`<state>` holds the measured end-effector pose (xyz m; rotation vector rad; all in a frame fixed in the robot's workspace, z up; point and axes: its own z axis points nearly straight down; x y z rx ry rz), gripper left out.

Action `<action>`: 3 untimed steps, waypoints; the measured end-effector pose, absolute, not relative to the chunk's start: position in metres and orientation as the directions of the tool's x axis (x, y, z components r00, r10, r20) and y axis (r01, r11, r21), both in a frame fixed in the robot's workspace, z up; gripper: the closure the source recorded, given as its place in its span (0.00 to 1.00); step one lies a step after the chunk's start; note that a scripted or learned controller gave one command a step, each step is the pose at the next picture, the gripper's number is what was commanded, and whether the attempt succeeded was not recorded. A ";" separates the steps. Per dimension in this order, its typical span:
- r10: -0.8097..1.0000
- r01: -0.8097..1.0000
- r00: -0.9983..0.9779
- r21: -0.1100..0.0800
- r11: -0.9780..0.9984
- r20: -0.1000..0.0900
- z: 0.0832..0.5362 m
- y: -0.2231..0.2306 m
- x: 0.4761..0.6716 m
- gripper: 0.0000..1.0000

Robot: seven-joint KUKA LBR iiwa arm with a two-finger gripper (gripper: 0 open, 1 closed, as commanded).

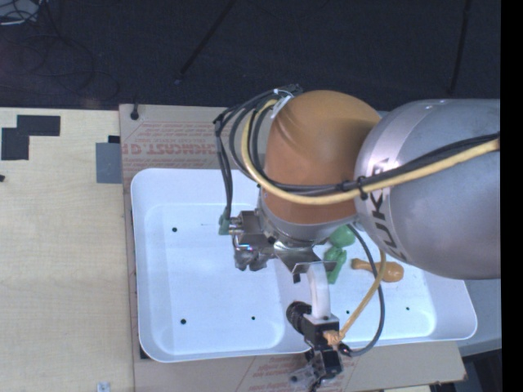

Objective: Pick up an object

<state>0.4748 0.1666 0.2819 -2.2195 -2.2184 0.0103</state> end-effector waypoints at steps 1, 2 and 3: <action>1.000 1.000 -0.004 -0.004 0.004 -0.001 0.295 0.197 0.475 1.00; 1.000 1.000 0.001 -0.008 -0.001 -0.003 0.304 0.195 0.476 1.00; 1.000 1.000 0.002 -0.013 -0.002 -0.005 0.313 0.193 0.476 1.00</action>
